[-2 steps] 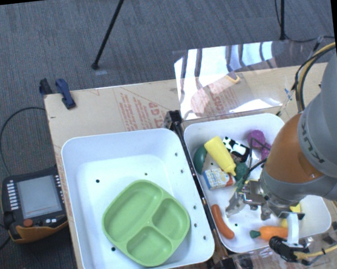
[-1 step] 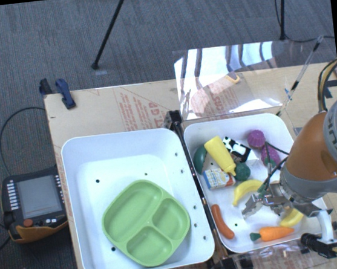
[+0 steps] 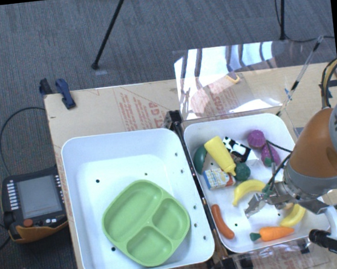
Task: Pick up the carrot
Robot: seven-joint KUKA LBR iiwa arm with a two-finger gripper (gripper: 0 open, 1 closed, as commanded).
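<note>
Your gripper (image 3: 257,204) hangs with fingers spread, holding nothing, above the right bin (image 3: 283,124), just up-left of the carrot (image 3: 274,232). The carrot lies flat near the front wall, a banana (image 3: 249,189) close by (tight spot). Straddle its narrow width and come straight down. Left bin (image 3: 79,154) holds a green tray (image 3: 146,222); bench is cardboard-topped.
</note>
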